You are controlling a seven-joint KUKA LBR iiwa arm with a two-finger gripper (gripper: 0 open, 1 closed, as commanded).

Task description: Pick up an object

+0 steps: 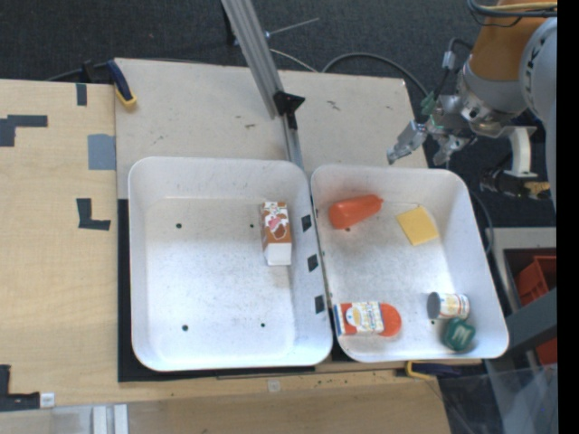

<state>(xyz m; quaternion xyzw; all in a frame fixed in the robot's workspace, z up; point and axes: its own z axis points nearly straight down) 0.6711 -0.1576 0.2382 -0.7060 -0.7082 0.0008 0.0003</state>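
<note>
Bench [208, 116] first, its front edge closest to us, pale wood running under everything. On it sits the right bin [479, 251], shallow and white, and that's our reference point. Touching the right bin's left wall is the left bin [136, 242], same shape, side by side with it.

Above the right bin's far right corner comes the arm [516, 34], grey with its orange band, reaching in from outside that bin. A slanted metal pole [258, 52] rises from just beyond the right bin's far left corner.

The gripper [423, 143] hangs just outside the right bin's far rim, above the bench rather than over the bin floor. Open or closed? I can't tell from this angle. Nothing is visibly held in it.

Now the pickable things. A red and white packet [368, 318] lies against the right bin's near left corner. An orange object [355, 210] rests by the right bin's far left side. A small carton [277, 233] lies just across the right bin's left wall, inside the neighbouring bin. A yellow block [419, 225] lies flat on the right bin's floor, toward its far side. A little jar [450, 306] lies on its side near the right bin's near right corner, and a green object [458, 334] sits just beside it, tucked into that corner.
</note>
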